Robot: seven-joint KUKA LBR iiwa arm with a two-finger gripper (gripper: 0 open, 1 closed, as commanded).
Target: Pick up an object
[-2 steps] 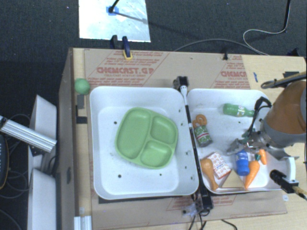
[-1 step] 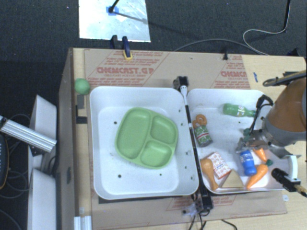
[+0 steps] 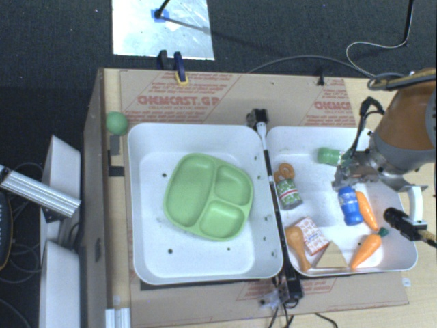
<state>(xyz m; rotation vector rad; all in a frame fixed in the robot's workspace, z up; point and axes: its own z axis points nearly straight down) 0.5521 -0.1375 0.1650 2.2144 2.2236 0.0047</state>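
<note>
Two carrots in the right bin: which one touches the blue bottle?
The upper carrot, lying along the blue bottle's right side. The lower carrot lies apart, nearer the bin's front edge.

The divided tray [image 3: 208, 197] lies in the left bin [image 3: 147, 251]; the right bin [image 3: 403, 255] holds a bottle [image 3: 350, 206] (beside two carrots [image 3: 367, 248]).

The right bin [image 3: 403, 255] is crowded, with a blue bottle [image 3: 350, 206], two carrots [image 3: 367, 209] and a small can [image 3: 289, 192] packed close, while bare floor rings the green tray [image 3: 208, 196] in the left bin [image 3: 147, 183]
</note>
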